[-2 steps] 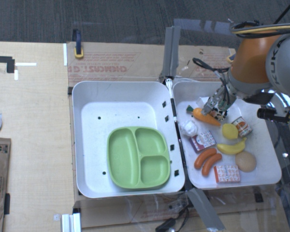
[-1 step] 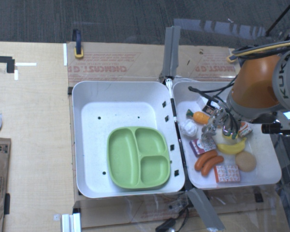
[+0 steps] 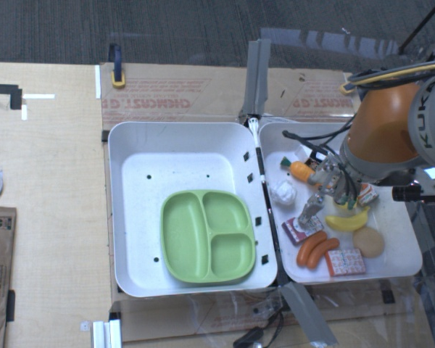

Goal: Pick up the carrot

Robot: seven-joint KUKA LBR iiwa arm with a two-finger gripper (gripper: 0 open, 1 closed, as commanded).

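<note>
Carrot (image 3: 300,170) is my target: it sits in the right bin (image 3: 409,263), upper left part, near the divider between the bins. Not picked yet as far as I can judge.

Going big to small:
- Surface (image 3: 43,165) carries both bins side by side. Left bin (image 3: 130,143) holds a green divided plate (image 3: 206,235).
- Arm (image 3: 384,125) reaches in from the right, orange band over the right bin's upper half.
- Claw (image 3: 332,183) hangs over the middle of the right bin, just right of the carrot and a bit lower in the view. I cannot tell whether it is apart or together; too much clutter around the tip. I see nothing between its tips.
- Other items in that bin: banana (image 3: 346,221), two sausages (image 3: 316,250), a round tan piece (image 3: 369,242), a red-and-white packet (image 3: 346,263), a dark-red packet (image 3: 300,228), a crumpled white item (image 3: 283,191).
- Carrot: long axis runs roughly left-right in the view, green top end at the left, orange body pointing right toward the claw. Its right end is partly hidden by the claw hardware.

My read: approach step, grasp not made. Next move calls for shifting the claw left and up over the carrot body, closing across the short axis, not along it. The white item just below is a snag risk.
</note>
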